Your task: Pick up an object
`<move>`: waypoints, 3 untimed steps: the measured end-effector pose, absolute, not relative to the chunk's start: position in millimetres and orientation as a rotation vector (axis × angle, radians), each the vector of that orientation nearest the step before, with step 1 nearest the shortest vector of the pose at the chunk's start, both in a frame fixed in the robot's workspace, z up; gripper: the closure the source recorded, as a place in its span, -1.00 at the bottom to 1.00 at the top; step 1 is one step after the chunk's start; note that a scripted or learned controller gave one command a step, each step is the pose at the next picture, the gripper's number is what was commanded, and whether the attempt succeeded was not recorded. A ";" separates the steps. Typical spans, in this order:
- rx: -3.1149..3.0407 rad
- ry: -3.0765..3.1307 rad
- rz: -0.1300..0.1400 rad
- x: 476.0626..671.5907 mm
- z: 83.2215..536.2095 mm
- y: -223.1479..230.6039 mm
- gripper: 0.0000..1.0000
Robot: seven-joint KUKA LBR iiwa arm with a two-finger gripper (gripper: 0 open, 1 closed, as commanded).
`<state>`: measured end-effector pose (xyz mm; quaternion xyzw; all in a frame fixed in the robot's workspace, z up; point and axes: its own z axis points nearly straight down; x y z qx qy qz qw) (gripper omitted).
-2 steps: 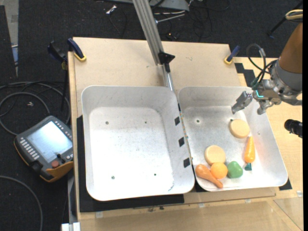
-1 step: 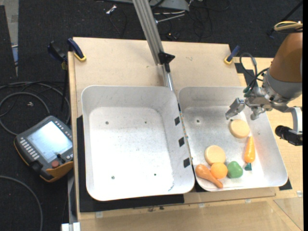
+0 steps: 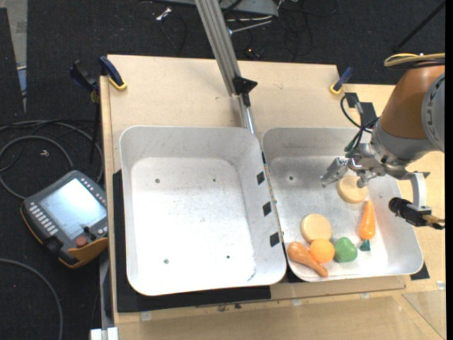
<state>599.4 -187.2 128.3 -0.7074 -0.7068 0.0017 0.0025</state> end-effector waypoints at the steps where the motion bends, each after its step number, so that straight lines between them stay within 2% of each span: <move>1: -2.228 -2.228 -0.002 602.3 99.2 -188.5 -1.00; 2: -2.231 -2.232 -0.009 604.0 112.1 -188.3 1.00; 3: -2.222 -2.230 -0.006 607.8 175.1 -183.7 1.00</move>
